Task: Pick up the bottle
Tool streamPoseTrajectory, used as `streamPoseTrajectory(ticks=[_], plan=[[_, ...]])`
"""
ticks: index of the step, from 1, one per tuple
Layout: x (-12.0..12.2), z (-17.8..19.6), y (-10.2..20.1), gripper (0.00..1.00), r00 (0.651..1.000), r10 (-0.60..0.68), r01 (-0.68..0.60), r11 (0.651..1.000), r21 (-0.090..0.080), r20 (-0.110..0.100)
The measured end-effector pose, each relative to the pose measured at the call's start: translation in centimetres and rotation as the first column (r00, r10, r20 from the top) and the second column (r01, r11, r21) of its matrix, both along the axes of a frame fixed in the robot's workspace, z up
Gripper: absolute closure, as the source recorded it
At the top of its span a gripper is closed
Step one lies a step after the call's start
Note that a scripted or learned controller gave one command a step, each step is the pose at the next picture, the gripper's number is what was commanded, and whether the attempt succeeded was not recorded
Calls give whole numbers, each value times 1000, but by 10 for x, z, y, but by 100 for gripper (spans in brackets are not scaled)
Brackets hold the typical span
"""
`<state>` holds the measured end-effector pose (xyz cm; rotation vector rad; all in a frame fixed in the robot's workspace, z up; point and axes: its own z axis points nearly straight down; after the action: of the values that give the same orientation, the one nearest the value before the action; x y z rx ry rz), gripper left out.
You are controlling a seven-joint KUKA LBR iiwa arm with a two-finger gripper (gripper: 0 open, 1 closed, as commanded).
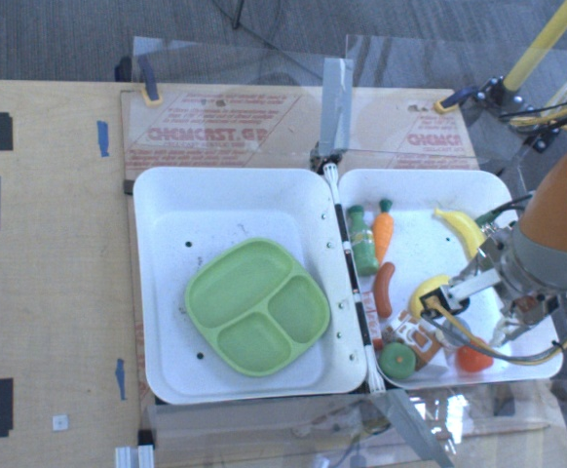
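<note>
Arm [556, 232] is cut off at the frame's right side: the grey wrist and orange band show, the rest is out of sight. It reaches in low over the right bin [415, 185] and covers that bin's right wall and part of its floor. The gripper [513, 318] hangs under the wrist over the near right part of that bin, lost among cabling and clutter, so I cannot tell whether it is spread or pressed together. Left bin [167, 203] holds a green divided plate [256, 306] lying flat, turned a little askew. In the right bin, a banana [459, 228] lies toward the far right, just beside the wrist. The bottle [363, 245], green, lies on its side along the left wall in the far left part of the bin, well apart from the gripper. A carrot [384, 225] lies just beside the bottle on its right, and a sausage [385, 291] sits nearer the camera, between the bottle's end and the near clutter. A small box [415, 337] is partly hidden and its print is unreadable. A round green fruit [397, 361] touches the box at the near wall. A round orange-red thing [473, 359] sits near the gripper, crossed by a cable, and its kind is unclear.
</note>
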<state>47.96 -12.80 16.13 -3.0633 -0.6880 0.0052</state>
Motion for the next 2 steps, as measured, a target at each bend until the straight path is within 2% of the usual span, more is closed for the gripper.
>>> streamPoseTrajectory(ticks=[1,2], plan=[[-1,-12,-42,0,989,151,-151,989,2,-1],[0,-73,1,0,971,-239,239,971,-2,3]])
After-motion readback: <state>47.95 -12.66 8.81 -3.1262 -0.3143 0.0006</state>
